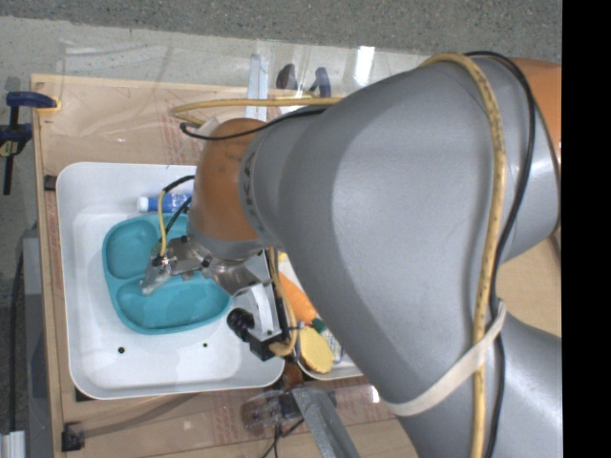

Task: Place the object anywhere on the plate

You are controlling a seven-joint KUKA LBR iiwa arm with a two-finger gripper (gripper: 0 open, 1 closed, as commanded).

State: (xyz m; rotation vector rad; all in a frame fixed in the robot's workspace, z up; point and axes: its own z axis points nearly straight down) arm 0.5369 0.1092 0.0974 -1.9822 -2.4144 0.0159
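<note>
arm (401, 218): bulky grey shell | orange wrist band | yellow, black cables

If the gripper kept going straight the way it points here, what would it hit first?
Probably the teal plate: the gripper points down and left over its divided middle, inside the left white bin. Its height above the plate is unclear from this single slanted view.

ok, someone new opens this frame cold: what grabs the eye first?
The grey arm dominates, swelling across the right and centre of the view and hiding most of the right bin. Next is the teal divided plate in the left white bin, with the gripper down over its centre ridge. Smaller catches: a blue-and-white item just above the plate, and an orange carrot-like piece peeking out beside the wrist.
</note>
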